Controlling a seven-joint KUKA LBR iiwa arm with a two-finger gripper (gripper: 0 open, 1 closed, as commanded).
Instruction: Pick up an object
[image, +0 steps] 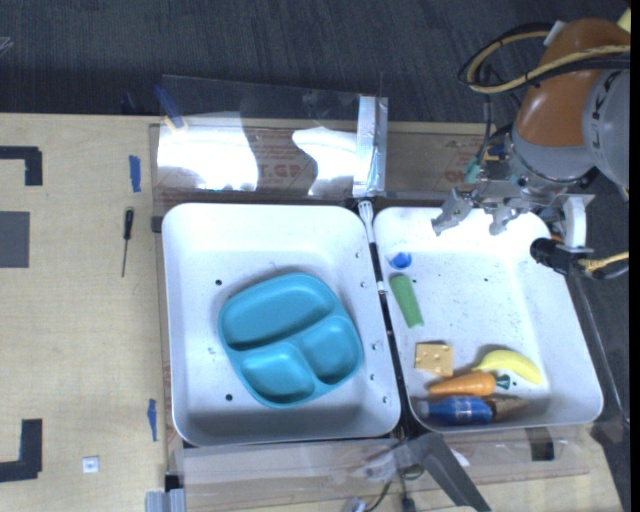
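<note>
My gripper (476, 212) hangs over the far edge of the right bin (560, 300), its two fingers spread open with nothing between them. Below it the bin holds a small blue piece (400, 261) and a green stick (406, 299) near the left wall. Toward the bin's front lie a tan square block (432, 357), a yellow banana (513, 366), an orange carrot (462, 384) and a blue cylinder (460, 409). All of these sit well apart from the gripper.
The left bin (190, 250) carries a blue divided plate (290, 338). A clear plastic sheet (270, 150) stands behind the bins. A screwdriver (127, 235) lies on the bench at left. Cables (590, 262) trail off the wrist at right.
</note>
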